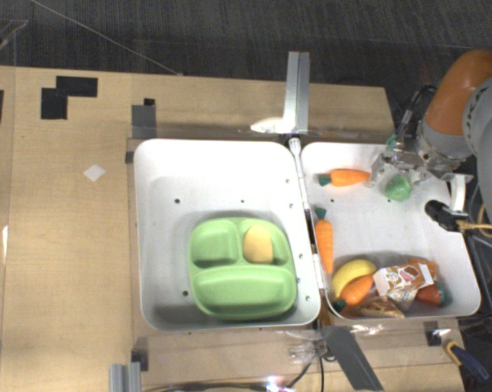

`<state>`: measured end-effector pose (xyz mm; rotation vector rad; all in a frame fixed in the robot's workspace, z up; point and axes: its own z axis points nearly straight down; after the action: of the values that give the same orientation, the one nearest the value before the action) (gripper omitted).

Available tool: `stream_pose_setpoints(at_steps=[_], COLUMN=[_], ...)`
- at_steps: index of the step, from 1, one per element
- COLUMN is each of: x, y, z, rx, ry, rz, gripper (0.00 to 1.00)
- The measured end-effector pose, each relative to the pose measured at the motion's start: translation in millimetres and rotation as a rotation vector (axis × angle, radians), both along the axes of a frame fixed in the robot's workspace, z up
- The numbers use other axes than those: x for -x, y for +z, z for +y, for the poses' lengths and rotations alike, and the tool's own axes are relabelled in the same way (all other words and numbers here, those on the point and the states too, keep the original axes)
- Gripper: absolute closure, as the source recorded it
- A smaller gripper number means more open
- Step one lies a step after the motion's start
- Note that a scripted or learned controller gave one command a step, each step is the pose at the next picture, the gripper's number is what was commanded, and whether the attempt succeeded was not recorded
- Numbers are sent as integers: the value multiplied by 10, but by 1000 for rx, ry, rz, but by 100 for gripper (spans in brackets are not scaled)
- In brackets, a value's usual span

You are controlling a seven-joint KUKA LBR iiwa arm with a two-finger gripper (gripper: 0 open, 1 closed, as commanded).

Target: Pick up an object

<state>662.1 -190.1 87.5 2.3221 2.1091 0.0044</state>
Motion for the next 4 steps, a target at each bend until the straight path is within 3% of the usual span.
stream_pose_setpoints(at_steps=[1,2,3,4], x=[-90,76,39,-93], y=[435,7,157,638], z=[224,-139,-128,149], rx=[2,0,4,1], ry=[263,167,173,227], rz=[-3,-3,-14,-4], gripper=[0,0,100,100])
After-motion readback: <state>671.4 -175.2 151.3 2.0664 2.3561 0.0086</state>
